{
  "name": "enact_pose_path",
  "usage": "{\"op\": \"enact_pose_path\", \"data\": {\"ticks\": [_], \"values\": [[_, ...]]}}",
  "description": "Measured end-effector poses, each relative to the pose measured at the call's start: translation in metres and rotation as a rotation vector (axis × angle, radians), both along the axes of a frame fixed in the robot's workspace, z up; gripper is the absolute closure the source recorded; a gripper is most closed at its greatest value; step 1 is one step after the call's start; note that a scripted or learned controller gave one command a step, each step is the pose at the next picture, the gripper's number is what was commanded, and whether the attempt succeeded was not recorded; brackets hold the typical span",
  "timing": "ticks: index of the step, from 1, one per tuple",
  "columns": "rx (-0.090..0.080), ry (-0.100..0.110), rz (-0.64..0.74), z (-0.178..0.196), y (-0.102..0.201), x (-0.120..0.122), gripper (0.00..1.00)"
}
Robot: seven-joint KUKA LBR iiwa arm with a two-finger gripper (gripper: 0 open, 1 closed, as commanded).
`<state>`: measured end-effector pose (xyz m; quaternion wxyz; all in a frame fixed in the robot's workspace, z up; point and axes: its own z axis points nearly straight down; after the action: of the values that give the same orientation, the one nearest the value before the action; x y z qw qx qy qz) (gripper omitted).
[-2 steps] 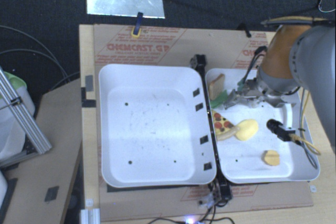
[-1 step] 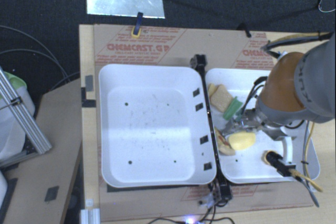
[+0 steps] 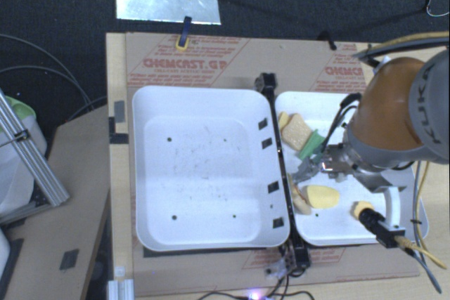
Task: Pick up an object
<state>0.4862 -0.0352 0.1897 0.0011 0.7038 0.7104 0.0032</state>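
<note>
My gripper (image 3: 307,168) hangs low over the left part of the right bin (image 3: 330,100), reaching in from the right under the orange-banded wrist. A tan, bread-like block (image 3: 295,128) lies at the bin's back left. Against it leans a green piece (image 3: 310,142), just above the gripper tip. A pale yellow rounded object (image 3: 324,196) rests just below the gripper, with a small tan piece (image 3: 302,204) touching its left side. Whether anything is gripped cannot be told from this view.
The left bin (image 3: 204,102) sits beside the right one, with a black divider strip (image 3: 278,165) between them. Both stand on a cardboard sheet (image 3: 211,60). The arm's body covers the right bin's right half.
</note>
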Motion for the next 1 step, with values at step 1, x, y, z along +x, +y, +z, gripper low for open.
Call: {"op": "enact_pose_path", "data": {"ticks": [1], "values": [[-0.005,0.007,-0.015,-0.1092,-0.0649,-0.0003,0.0]]}}
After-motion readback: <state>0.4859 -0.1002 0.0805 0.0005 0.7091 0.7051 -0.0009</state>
